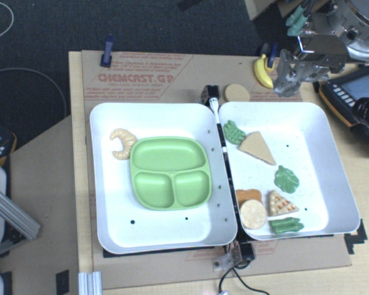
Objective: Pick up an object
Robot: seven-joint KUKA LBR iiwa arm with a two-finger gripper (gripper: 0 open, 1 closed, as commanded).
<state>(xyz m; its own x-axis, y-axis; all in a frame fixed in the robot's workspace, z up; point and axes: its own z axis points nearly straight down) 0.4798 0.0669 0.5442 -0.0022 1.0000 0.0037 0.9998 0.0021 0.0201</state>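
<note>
Two-finger gripper (287, 82): hangs above the bench just beyond the far rim of the right shallow white bin (313, 118), translucent fingers (281, 72) pointing down; nothing visible between them; whether they are open or closed cannot be told from this angle. Yellow toy banana (264, 70) lies on the bench just left of the gripper, with a round tan disc (237, 93) further left, both outside the bins.

Right bin contents: tan wedge-shaped slice (257, 147) near the middle; dark green leafy piece (234, 132) touching its left corner; second green leafy piece (286, 179) nearer the front; small pizza-like triangular slice (281, 203); round pale cracker (253, 213) overlapping an orange-brown piece (248, 196); green bean-like pod (286, 225) at the front rim.

Left shallow white bin (107, 165): light green three-compartment plastic tray (170, 172) in the centre; pale tan croissant-shaped toy (123, 142) just beside its far left corner
</note>
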